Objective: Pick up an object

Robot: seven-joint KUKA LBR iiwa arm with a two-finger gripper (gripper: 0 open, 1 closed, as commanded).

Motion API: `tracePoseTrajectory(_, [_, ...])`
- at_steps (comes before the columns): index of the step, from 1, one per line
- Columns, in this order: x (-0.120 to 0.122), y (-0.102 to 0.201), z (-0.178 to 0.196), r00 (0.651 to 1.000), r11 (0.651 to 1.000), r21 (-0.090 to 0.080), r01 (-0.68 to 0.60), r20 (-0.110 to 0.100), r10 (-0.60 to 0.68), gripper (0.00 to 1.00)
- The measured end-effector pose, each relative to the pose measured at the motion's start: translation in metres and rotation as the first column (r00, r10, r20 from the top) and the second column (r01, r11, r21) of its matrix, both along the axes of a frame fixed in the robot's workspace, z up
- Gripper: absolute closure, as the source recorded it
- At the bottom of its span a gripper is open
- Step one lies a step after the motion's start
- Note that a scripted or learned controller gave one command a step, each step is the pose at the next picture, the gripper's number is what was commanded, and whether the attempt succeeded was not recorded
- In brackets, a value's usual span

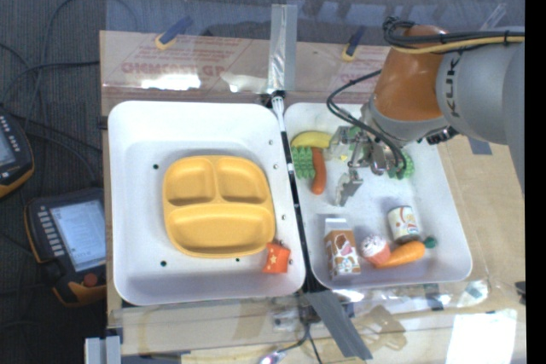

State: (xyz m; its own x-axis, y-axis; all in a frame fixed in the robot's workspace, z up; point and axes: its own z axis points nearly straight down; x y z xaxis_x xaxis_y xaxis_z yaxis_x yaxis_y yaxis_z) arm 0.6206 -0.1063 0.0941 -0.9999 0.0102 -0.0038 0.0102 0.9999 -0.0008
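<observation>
Two-finger metal jaws [357, 176] of the grey arm hang spread over the right shallow white bin [452, 222], pinching nothing. Just left, touching none of the fingers, lies a slim orange-red plastic sausage [318, 170], long axis running near to far, beside a green ridged toy [303, 161] and yellow plastic banana [310, 139]. An orange plastic carrot [403, 253] lies crosswise near the front wall, leafy end pointing right.

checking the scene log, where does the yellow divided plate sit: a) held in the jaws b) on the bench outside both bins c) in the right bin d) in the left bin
d: the yellow divided plate lies flat in the left bin, with a small orange item at its lower right corner; the banana and carrot are in the right bin.
</observation>
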Motion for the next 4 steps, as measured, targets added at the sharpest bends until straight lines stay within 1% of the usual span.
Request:
tracePoseTrajectory(1, [0.003,0.009,-0.003,0.993,0.993,-0.001,0.122,0.008,-0.122,0.0])
tracePoseTrajectory(2, [0.014,0.013,-0.002,0.961,0.962,0.002,0.274,-0.019,-0.274,0.0])
tracePoseTrajectory(3, [0.01,0.013,-0.002,0.926,0.926,0.007,0.376,-0.014,-0.376,0.0])
tracePoseTrajectory(4, [0.011,0.016,-0.002,0.906,0.906,0.004,0.424,-0.016,-0.424,0.0])
